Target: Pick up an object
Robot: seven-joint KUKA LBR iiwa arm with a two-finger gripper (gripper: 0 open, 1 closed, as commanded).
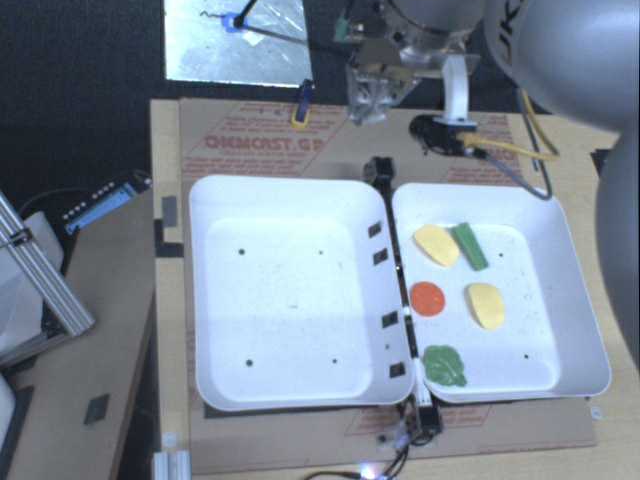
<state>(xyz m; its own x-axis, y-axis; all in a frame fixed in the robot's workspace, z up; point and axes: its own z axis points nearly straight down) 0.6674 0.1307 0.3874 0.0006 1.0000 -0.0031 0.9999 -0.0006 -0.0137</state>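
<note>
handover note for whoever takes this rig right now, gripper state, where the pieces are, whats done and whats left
Gripper: raised above the bench beyond the far edge of the bins, nothing seen between its fingers; open or shut cannot be told.

Right bin holds five pieces: yellow piece touching the green stick at the far side, red disc near the divider, second yellow piece beside it, green leafy piece at the near corner.

Left bin: no pieces in it.

Done: nothing picked yet.

Left: descend into the right bin, grasp one piece and lift it.

Single fixed camera, above bench, slanted down on both bins.
</note>
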